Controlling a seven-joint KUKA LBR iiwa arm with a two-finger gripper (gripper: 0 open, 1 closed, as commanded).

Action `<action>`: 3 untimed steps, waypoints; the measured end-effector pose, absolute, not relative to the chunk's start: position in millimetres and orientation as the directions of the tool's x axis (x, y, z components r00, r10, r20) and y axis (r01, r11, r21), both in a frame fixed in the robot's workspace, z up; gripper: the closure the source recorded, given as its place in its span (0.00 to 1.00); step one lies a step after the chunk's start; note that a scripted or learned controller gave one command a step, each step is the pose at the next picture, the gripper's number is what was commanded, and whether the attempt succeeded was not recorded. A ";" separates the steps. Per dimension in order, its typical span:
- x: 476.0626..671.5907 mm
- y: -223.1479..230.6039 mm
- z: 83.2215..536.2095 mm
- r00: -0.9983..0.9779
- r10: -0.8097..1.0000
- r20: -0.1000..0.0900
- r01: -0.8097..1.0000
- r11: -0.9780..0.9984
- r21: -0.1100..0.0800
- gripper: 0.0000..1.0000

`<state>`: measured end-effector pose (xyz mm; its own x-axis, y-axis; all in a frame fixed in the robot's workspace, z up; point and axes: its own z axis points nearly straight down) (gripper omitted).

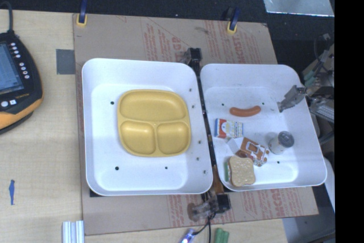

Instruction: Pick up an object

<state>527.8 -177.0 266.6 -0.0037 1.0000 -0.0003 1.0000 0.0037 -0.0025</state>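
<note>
The right bin [296, 79] holds several small items. A reddish sausage [245, 111] lies near its middle, with a small white and blue carton [227, 128] just below it. A brown and white packet [252, 149] sits lower, next to a slice of bread [241, 171] at the bin's front left. A small grey can [281, 141] stands toward the right. My gripper [291, 98] hangs over the right bin's right side, right of the sausage and above the can, with nothing visibly in it.
The left bin [102, 173] holds a yellow divided plate [153, 122]. An orange and black teach pendant [14, 82] lies on the bench at far left. Clamps [82, 17] pin the cardboard under the bins at the back.
</note>
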 end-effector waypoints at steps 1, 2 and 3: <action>523.1 -115.0 189.0 -0.006 1.000 -0.001 1.000 0.006 -0.003 0.00; 590.1 -107.9 90.8 -0.005 1.000 -0.002 1.000 0.005 -0.005 0.00; 624.9 -102.4 92.1 -0.003 1.000 0.000 1.000 0.003 -0.002 0.00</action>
<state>624.9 -102.4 92.1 -0.0035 1.0000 0.0004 1.0000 0.0035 -0.0021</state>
